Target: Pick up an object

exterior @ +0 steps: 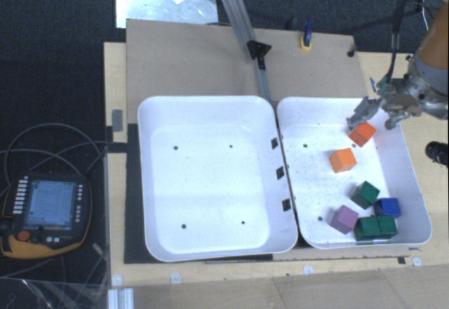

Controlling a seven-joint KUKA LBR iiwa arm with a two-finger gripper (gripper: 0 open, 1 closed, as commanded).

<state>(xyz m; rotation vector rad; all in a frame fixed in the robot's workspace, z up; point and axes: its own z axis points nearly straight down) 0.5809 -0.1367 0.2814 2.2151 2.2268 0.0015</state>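
Orange block point(362, 134) lies in the right bin point(407, 160) under the tool point(374, 113), whose fingers are spread.

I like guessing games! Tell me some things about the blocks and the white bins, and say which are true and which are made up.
1. All the blocks lie in the right bin. True.
2. There are two orange blocks. True.
3. The purple block sits in the left bin. False: it lies in the right bin, near the front.
4. The gripper hangs over the left bin. False: it is above the right bin's far end, close to an orange block.
5. The blue block touches a green block. True.
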